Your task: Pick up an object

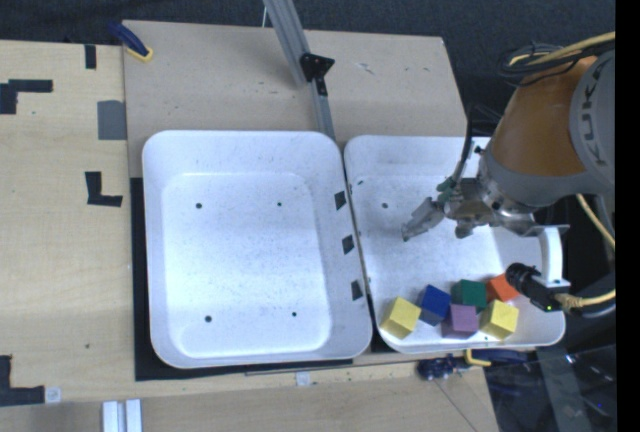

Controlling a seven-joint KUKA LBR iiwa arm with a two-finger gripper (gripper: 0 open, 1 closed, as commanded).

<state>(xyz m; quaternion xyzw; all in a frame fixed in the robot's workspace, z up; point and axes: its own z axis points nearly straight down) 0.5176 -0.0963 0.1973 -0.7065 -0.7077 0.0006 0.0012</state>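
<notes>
Progress on the pick appears to be at its start: nothing is seen between the fingers, and every candidate object lies on the bin floor. The gripper (437, 218) is held over the middle of the right bin (400, 160), with one finger tip reaching toward the bin's left half and the other shorter tip below the wrist. The jaws seem to stand apart with nothing between them, though the slanted view and the bulk of the wrist make the gap hard to read with certainty. The blocks are gathered along the near edge of the right bin: a yellow block (402, 317) at the left of the cluster, a blue block (435, 302) just beside it, a purple block (463, 319) and a green block (468, 294) touching or nearly touching each other, a second yellow block (501, 319) toward the right, and an orange block (504, 288) behind it near the arm's cabling. The gripper is set apart from the whole cluster, farther up the bin. The left bin (160, 220) holds no blocks. What is left is judged to be the entire task: a block has to be chosen, approached from above, closed on, and lifted. The tight packing of the cluster may make a clean finger entry difficult.
</notes>
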